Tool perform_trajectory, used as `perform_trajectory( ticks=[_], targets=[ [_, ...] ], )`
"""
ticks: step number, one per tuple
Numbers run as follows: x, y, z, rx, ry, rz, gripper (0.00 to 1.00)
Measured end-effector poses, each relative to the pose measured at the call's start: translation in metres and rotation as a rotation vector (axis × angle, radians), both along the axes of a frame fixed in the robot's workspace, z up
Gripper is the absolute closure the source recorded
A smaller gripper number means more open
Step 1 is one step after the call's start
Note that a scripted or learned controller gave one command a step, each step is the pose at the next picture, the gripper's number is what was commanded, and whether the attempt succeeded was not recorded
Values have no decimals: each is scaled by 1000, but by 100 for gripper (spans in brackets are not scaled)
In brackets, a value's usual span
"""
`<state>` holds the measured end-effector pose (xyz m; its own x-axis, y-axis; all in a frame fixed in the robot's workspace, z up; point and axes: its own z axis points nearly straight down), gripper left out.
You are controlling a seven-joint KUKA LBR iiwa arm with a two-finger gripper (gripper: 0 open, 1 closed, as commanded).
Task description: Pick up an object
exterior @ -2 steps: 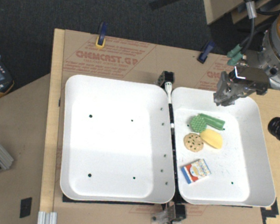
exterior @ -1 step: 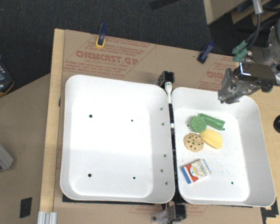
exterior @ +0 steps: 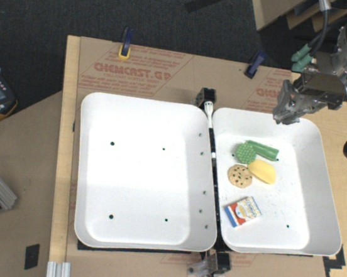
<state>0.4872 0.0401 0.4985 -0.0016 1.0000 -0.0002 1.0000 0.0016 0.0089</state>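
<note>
Gripper [exterior: 286, 115] — over the right bin's [exterior: 319, 185] far rim, holding nothing visible; finger state cannot be told. Green toy [exterior: 255, 151], yellow piece [exterior: 263, 172], cookie [exterior: 239, 176] — clustered mid-bin. Small red-blue packet [exterior: 243, 211] nearer. Left bin [exterior: 95, 156] alongside.

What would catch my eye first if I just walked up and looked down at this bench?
Probably the little cluster of colourful things in the right bin: a green piece, a yellow piece, a round cookie and a small red, white and blue packet just below them. Next, the gripper hanging over that bin's top edge, apart from them all. Beside it lies the left bin, a wide white expanse.
</note>
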Motion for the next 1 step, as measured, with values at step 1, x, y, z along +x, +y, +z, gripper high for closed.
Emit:
perform_trajectory(
  ticks=[1],
  targets=[
    [-9,86,3,3,6,8,100]
  ],
)
